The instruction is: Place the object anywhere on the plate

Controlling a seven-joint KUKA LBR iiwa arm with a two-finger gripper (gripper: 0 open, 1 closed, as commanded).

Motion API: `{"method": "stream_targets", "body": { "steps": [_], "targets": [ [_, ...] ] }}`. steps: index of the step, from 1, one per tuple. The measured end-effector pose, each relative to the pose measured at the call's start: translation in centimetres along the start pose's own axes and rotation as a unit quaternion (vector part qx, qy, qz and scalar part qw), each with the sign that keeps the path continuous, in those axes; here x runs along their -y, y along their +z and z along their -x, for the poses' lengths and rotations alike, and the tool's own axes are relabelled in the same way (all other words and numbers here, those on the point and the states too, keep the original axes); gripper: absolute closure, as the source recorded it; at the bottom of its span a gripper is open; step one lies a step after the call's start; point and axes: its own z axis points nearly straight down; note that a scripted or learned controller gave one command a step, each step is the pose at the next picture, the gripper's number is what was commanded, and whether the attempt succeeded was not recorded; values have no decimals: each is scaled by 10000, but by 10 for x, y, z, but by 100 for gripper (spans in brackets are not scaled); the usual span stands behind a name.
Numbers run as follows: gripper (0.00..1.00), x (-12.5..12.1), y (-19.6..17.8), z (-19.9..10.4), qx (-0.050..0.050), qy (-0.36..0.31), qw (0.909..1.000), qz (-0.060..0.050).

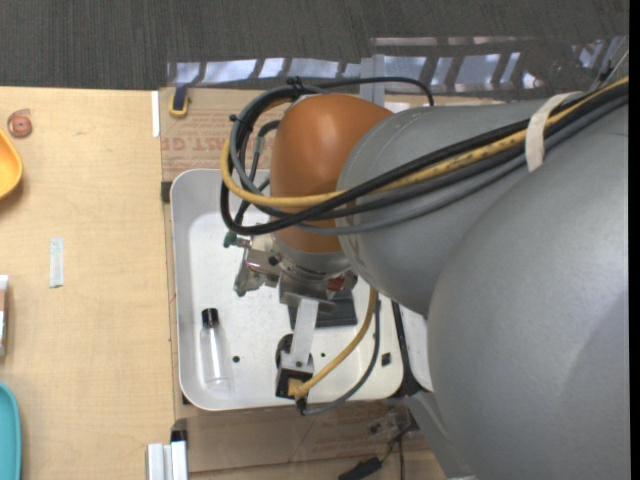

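Starting at the near edge of the bench (90,368), you have a teal rounded thing (5,433) cut off by the left border and, further right, a pair of pale upright strips (165,460) just in front of the white bin (186,268).

Inside that bin, close to its near left corner, lies the clear vial (212,353). It rests flat on the bin floor alongside the left wall, with its black cap pointing toward the far end. A tiny dark speck (235,359) sits on the floor just to its right.

Beyond and to the right of the vial, the gripper (285,286) hangs over the middle of the bin, under the orange band (315,168) of the arm (500,268). The wrist hides its working end from you, so you cannot tell whether it is open or clenched, and nothing shows in its grasp. It is apart from the vial. The grey arm covers the bin's right part, with black and yellow cables (245,193) looped around the band.

Further out on the bare wood to the left, you see a small pale strip (56,263), then an orange-yellow thing (6,173) at the border, then a little pinkish disc (20,123). Behind the bin lies brown cardboard with red lettering (205,140), silver tape (265,69) along its far edge, and dark carpet (300,8) past that.
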Motion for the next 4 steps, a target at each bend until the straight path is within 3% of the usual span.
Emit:
{"method": "stream_targets", "body": {
  "steps": [1,2,3,4],
  "targets": [
    [0,1,136,1,6,1932,9812,-14],
    [0,-7,-11,-2,2,1871,9823,-2],
    [0,-84,119,-22,4,1190,9929,-6],
    [0,-83,119,-23,4,1186,9929,-6]
  ]
}}
